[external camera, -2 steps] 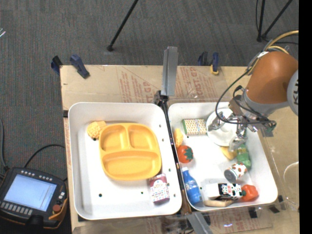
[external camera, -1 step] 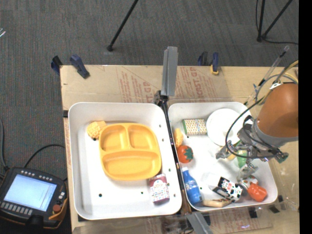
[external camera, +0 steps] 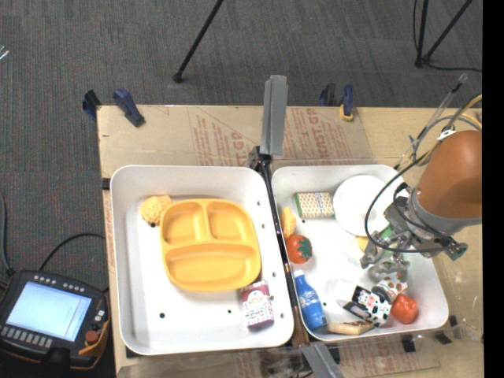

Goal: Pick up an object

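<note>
1. Two white bins sit side by side on the bench. The left bin [external camera: 130, 290] carries a yellow divided tray [external camera: 210, 244], a small yellow corn-like toy [external camera: 154, 208] at the tray's upper left corner, and a small pink carton [external camera: 257, 305] just below the tray's lower right corner.
2. The right bin [external camera: 339, 173] is the crowded one, and the arm [external camera: 450, 176] reaches into it from the right, probably because it offers the most things to grab.
3. The gripper [external camera: 386, 270] hangs low over the bin's right half, above a cluster of small items. I cannot tell whether it is spread or pressed together; the metal parts blur into the clutter, and nothing can be seen held in it.
4. The likeliest target lies just below the gripper: a black-and-white spotted cow toy [external camera: 370, 304], touching or nearly touching an orange-red piece [external camera: 405, 309] on its right. This is a judgement from the gripper's position alone.
5. The cow toy's long axis seems to run from upper left to lower right, though which end is the head is unclear.
6. Other candidates lie well apart from the gripper: a blue bottle [external camera: 309, 302] lying lengthwise near the left wall, neck pointing up the view; a tomato [external camera: 298, 248]; a green checked sponge [external camera: 315, 204]; a white plate [external camera: 361, 205].
</note>
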Robot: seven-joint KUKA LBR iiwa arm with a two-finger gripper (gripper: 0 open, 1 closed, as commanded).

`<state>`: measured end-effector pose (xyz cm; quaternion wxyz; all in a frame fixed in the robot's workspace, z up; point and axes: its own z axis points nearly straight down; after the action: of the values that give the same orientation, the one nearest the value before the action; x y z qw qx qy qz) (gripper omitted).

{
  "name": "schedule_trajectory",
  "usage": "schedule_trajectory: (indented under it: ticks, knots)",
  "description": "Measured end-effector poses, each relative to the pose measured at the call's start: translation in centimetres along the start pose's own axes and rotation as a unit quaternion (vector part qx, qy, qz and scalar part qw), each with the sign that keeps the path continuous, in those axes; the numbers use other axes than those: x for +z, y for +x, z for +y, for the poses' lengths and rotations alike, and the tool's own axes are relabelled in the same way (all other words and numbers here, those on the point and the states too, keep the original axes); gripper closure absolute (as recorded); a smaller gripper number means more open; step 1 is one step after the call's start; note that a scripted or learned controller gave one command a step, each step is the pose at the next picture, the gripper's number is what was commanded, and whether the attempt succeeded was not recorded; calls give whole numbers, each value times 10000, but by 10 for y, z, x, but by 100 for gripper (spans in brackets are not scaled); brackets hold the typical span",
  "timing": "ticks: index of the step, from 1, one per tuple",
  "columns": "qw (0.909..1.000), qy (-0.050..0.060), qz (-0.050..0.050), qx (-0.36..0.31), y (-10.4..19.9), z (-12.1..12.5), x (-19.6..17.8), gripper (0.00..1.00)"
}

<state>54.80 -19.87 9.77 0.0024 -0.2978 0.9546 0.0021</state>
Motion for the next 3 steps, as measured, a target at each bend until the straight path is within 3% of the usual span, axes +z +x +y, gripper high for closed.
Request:
schedule_trajectory:
  ticks: [1, 2, 3]
  knots:
    - [9966, 29, -9, 821, -61, -9, -69, 100]
    - [9988, -7, 23, -499, -12, -24, -26, 100]
    - [9988, 2, -4, -483, -15, -24, -38, 100]
